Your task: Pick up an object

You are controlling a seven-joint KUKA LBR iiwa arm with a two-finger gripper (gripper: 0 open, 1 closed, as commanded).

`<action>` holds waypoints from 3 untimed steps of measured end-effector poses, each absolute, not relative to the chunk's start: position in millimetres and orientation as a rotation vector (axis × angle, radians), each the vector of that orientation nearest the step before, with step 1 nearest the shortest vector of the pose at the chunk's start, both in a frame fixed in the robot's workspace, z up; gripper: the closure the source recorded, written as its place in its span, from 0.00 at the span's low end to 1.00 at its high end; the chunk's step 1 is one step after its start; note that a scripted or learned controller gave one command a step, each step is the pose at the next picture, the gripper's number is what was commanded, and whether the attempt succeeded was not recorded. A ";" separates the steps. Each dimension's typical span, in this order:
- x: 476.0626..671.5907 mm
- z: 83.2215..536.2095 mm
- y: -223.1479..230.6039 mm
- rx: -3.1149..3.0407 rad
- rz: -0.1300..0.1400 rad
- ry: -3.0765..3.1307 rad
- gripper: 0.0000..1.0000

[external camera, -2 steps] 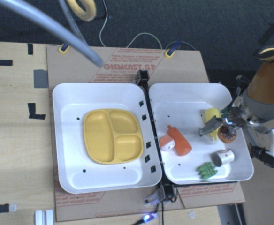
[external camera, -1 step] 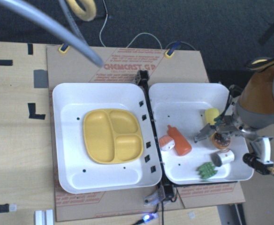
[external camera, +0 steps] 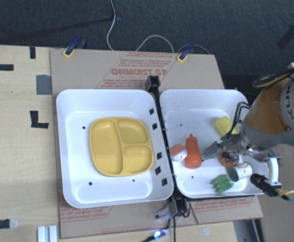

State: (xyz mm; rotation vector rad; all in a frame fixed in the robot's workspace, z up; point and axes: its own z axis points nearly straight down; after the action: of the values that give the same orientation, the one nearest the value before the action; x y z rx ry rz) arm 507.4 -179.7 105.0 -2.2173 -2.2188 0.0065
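In the right bin (external camera: 202, 102) lie an orange bottle-shaped object (external camera: 193, 152), a small white and red piece (external camera: 177, 152) just left of it, a yellow block (external camera: 223, 125) toward the back right, and a green knobbly object (external camera: 221, 183) near the front wall. My gripper (external camera: 221, 161) hangs low over the right part of this bin, between the orange object and the green one. It stands open with nothing between its fingers. One fingertip (external camera: 210, 150) points at the orange object from close by.
The left bin (external camera: 74, 135) holds a yellow divided plate (external camera: 121, 146). A black divider (external camera: 159, 135) runs between the two bins. The arm (external camera: 270, 117) covers the right bin's right wall. Cardboard (external camera: 137, 69) lies under both bins.
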 end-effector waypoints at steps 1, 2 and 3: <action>508.4 117.3 -179.1 -2.217 0.003 -2.221 1.00; 508.3 169.9 -189.7 -2.224 -0.002 -2.223 1.00; 513.7 222.2 -199.3 -2.224 -0.002 -2.226 1.00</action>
State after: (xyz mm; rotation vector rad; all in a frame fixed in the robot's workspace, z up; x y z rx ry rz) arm 513.7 -199.3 222.2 -2.2238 -2.2255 -0.0022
